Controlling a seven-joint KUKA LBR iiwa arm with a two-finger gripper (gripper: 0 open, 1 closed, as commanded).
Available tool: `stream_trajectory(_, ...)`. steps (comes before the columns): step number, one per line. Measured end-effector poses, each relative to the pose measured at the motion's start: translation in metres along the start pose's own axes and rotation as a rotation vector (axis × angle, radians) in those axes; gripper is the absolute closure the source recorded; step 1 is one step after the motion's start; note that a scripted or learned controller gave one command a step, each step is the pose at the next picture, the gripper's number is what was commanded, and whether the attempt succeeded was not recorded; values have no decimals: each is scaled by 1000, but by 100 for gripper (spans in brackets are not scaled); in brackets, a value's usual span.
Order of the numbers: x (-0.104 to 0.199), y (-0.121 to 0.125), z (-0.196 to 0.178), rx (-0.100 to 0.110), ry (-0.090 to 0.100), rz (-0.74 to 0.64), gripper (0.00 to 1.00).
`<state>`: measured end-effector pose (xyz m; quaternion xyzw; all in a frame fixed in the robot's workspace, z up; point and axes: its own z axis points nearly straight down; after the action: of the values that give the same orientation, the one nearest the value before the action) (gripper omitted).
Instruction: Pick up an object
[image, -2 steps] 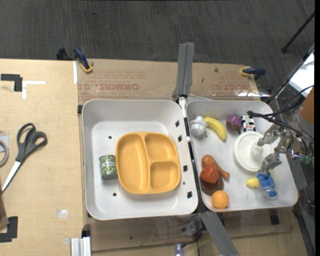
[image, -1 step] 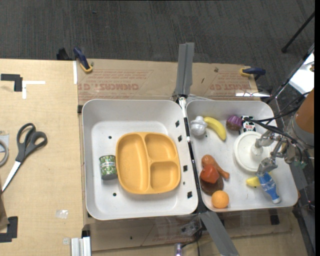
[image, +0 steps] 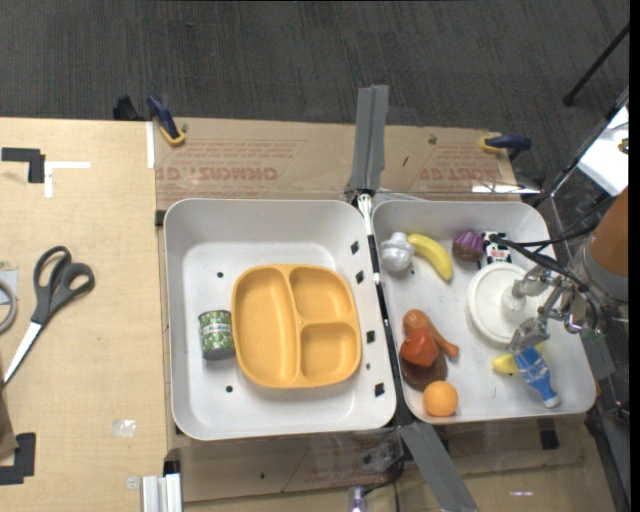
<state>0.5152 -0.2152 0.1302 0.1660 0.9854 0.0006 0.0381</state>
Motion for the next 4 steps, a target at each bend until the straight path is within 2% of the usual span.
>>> stream_trajectory(2,6,-3,3,-1,-15,79,0)
stream_trajectory(3,8,-5,4,0,-8,175,0)
stream_trajectory(4,28,-16,28,19,49,237,0)
